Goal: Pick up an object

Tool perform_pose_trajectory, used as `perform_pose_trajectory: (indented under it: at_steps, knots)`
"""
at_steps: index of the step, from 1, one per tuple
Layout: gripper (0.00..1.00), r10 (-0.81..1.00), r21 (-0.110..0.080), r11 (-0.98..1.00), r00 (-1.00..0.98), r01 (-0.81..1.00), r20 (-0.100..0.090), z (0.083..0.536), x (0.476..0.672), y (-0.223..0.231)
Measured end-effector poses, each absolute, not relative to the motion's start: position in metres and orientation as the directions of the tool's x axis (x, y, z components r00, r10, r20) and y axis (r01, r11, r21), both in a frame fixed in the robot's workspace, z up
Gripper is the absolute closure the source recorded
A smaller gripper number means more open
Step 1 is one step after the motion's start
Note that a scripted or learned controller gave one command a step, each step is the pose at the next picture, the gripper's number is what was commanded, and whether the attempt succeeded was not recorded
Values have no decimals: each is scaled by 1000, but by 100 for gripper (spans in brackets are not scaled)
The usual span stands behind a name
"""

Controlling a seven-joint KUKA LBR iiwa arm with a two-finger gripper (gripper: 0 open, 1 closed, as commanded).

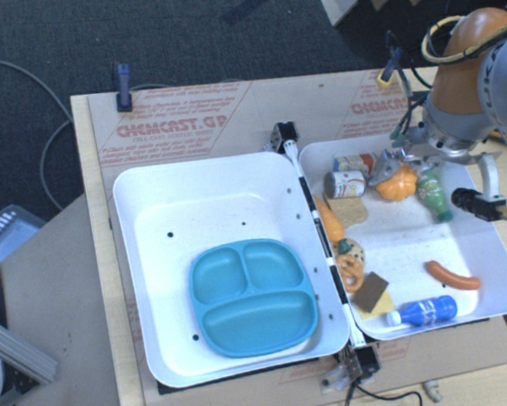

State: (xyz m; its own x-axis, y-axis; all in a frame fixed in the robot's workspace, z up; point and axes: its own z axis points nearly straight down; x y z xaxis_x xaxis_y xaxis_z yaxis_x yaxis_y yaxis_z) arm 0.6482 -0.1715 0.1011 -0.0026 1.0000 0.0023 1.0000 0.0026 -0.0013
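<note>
- Tray [252, 300], left bin [144, 201]: well apart from the arm; you risk nothing here.
- Can [346, 182], orange [396, 186], right bin [492, 257]: crowded together; you may knock the can.
- Gripper [400, 159]: over the orange; grip state cannot be told.

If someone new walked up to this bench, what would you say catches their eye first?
Probably the blue divided plate, lying alone in the left bin. Next, the clutter in the right bin: a small can, an orange fruit, a sausage and a blue bottle near the front. The grey and orange arm leans over that bin's far corner.
</note>
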Motion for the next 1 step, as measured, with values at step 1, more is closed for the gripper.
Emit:
perform_pose_trajectory:
  at_steps: [1]
  knots:
    - [100,1000,-4,2,-2,1000,-2,92,666,-137]
